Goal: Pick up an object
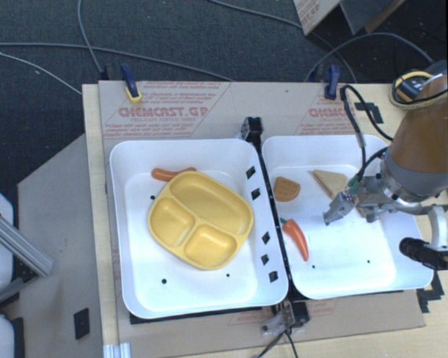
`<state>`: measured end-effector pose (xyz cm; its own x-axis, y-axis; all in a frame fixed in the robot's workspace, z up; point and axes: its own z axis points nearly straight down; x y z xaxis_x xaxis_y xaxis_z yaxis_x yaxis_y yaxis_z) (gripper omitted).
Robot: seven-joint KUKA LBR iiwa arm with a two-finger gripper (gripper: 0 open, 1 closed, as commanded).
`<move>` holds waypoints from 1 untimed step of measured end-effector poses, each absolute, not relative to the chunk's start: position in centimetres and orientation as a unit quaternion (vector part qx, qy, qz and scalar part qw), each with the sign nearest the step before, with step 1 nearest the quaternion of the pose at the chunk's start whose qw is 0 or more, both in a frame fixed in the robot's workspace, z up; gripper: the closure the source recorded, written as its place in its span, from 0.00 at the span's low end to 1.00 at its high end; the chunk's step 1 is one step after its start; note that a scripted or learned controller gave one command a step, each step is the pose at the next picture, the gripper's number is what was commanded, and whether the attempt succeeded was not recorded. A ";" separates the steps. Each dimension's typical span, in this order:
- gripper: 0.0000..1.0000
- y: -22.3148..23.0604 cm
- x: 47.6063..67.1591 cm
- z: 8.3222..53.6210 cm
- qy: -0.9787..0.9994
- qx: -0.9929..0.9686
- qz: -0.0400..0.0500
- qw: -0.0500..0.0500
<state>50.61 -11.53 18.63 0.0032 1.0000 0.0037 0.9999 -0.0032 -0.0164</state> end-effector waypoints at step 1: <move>0.00 -11.5 50.9 19.3 -0.707 -0.707 0.000 0.001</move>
